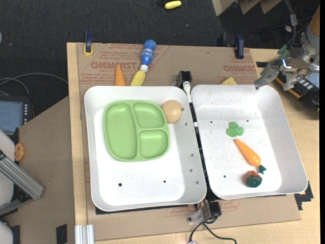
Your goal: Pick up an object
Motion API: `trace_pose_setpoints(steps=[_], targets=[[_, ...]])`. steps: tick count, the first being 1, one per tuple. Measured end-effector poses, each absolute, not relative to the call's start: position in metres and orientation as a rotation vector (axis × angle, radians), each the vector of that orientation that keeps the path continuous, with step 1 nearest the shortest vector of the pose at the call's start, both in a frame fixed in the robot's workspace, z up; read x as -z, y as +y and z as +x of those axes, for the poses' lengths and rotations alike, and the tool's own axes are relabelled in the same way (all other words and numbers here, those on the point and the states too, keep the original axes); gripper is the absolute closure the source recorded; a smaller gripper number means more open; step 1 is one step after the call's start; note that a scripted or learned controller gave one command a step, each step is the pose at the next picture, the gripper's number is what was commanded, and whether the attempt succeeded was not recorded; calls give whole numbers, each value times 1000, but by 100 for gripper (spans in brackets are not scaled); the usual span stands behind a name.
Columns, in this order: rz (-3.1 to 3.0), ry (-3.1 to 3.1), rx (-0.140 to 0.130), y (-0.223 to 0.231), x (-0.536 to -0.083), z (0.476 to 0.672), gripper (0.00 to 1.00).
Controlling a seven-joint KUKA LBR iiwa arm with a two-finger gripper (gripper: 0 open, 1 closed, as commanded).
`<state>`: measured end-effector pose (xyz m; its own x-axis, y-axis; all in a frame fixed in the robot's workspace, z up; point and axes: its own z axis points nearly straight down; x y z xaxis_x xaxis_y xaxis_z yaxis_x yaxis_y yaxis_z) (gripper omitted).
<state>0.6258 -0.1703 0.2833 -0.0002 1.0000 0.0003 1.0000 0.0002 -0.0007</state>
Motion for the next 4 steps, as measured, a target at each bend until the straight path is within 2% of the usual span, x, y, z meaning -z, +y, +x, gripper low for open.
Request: trace_pose_setpoints(steps=[1, 2, 3, 4], targets=[[-2212, -2211, -12, -162, -134, 590, 0], [-2212, -2218, -5, -122, -81, 572, 0], [-2226, -2212, -7, -172, -84, 522, 0], [-2224, -2220, 1, -169, -95, 525, 100]])
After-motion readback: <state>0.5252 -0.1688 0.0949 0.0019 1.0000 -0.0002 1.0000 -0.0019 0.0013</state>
